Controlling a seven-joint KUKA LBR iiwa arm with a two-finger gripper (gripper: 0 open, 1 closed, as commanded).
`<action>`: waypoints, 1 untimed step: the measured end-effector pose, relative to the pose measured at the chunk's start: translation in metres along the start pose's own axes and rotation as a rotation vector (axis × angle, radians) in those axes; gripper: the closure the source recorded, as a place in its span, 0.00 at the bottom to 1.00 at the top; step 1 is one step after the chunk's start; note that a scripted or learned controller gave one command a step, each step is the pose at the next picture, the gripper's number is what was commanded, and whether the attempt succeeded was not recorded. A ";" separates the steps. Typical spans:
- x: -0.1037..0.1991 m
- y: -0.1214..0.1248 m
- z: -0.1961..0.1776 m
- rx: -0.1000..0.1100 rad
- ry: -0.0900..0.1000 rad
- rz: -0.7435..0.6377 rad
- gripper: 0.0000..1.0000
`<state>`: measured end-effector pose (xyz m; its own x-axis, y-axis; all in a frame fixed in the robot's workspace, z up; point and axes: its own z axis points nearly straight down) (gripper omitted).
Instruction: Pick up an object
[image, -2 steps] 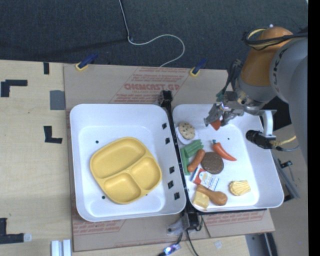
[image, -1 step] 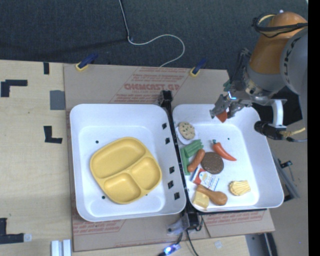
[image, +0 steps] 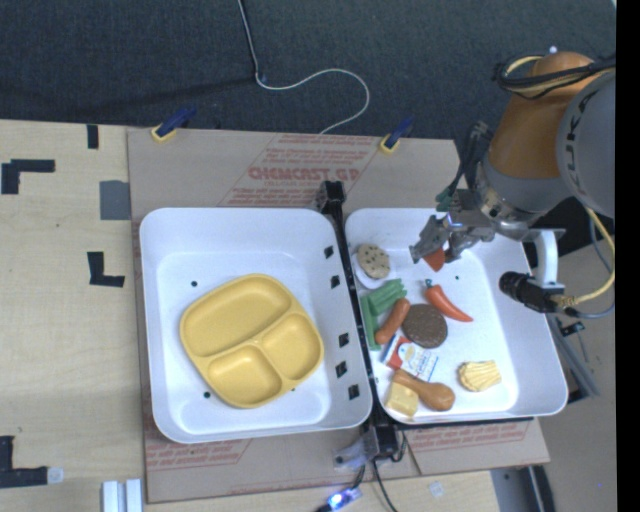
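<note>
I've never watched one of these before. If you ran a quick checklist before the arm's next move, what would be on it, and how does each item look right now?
1. Gripper above the right bin: ok.
2. Something held: cannot tell; a small red piece shows at the fingertips, grip unclear.
3. Items within reach: ok; the cookie, orange pepper and brown patty lie in the right bin.
4. Items apart enough to pick singly: not ok near the left wall, where several crowd together.
5. Yellow tray flat in the left bin: ok.

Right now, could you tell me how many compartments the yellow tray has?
3: one large at the tray's upper left, two smaller at lower left and right.
</note>
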<state>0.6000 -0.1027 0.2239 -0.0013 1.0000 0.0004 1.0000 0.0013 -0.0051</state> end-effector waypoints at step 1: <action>0.011 -0.052 -0.009 0.001 0.000 0.002 1.00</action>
<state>0.5476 -0.0916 0.2330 0.0007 1.0000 0.0004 1.0000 -0.0007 -0.0065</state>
